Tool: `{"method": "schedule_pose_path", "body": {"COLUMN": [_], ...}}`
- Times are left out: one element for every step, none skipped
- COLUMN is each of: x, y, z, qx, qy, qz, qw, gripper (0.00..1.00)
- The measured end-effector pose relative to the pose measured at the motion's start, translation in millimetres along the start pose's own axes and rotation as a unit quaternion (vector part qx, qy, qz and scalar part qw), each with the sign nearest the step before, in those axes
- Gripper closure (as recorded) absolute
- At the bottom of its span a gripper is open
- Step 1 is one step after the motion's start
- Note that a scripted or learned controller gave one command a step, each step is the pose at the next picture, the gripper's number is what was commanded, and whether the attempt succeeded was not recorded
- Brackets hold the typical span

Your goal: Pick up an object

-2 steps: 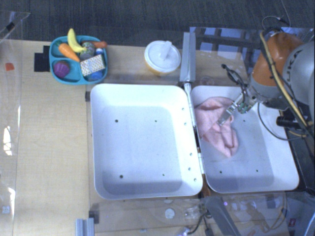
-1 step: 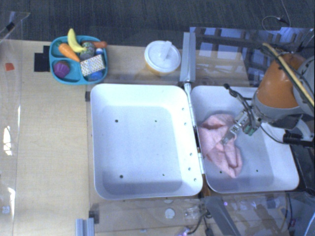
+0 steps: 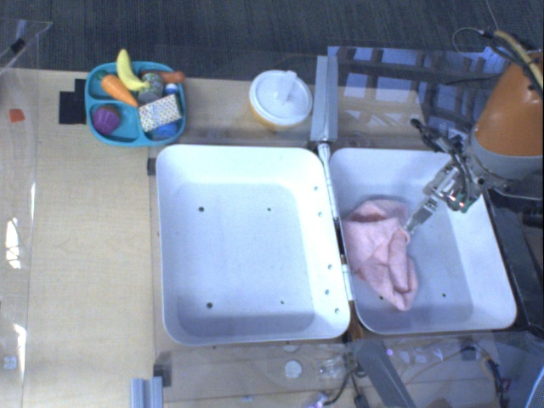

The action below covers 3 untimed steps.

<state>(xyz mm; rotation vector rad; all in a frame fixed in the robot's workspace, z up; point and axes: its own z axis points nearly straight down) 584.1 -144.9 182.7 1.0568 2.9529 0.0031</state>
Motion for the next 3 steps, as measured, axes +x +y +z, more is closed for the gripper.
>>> {"method": "schedule_pose_path", "body": {"x": [28,-24,-25], "y": [35,65,68], "z": [88,94,84], "qx": [-0.001,-0.003,-0.004], "qy": [-0.002,-0.003,-0.005], "qz": [-0.02,0.196,0.193], "qw": [0.9998,0.9805,0.9813], "gripper": [0.0,0.0,1.0]}}
